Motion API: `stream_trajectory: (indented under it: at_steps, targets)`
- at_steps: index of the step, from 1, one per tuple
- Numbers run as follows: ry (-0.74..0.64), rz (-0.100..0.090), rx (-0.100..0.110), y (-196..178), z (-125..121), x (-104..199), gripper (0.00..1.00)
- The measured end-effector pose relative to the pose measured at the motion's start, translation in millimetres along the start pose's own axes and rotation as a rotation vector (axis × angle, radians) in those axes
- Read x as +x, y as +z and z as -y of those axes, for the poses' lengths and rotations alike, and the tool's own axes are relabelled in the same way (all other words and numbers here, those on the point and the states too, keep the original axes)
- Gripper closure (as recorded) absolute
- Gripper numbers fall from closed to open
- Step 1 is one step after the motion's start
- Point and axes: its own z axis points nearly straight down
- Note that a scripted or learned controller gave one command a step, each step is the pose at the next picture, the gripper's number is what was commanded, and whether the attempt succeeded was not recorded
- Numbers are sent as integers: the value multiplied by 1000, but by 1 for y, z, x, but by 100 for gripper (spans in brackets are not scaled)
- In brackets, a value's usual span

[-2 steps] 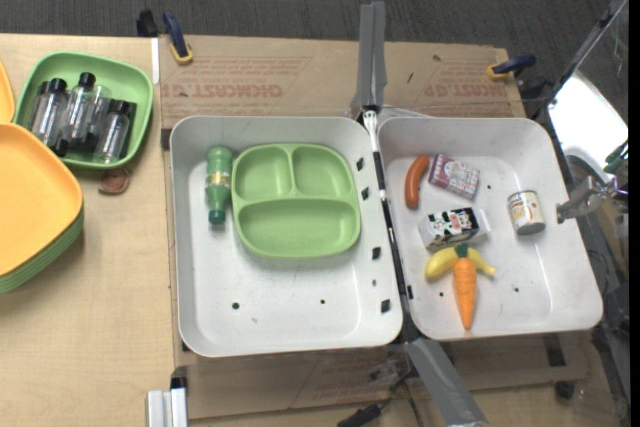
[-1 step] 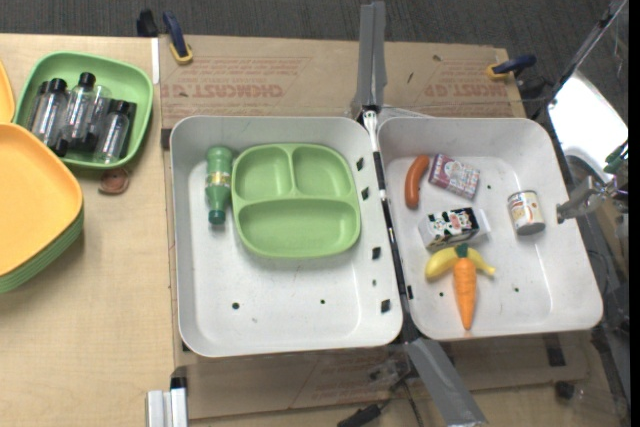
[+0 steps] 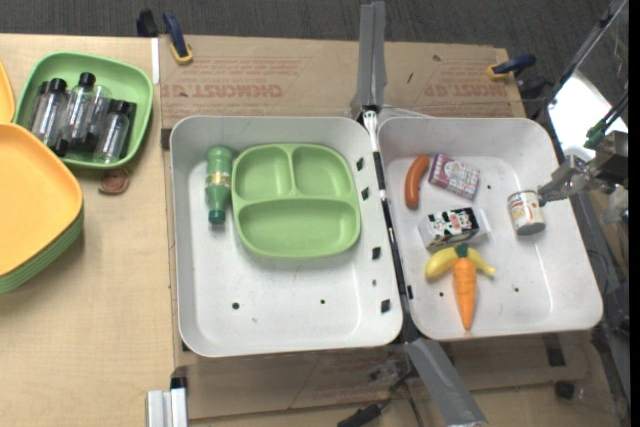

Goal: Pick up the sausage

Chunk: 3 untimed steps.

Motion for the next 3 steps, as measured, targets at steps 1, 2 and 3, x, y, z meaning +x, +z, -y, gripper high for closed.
stream_trajectory:
  at_steps: [1, 2, 3]
  targets:
    - [176, 0, 3, 121, 32, 102, 0]
    - [384, 1, 2, 120, 55, 180, 0]
    - [447, 1, 1, 120, 39, 128, 0]
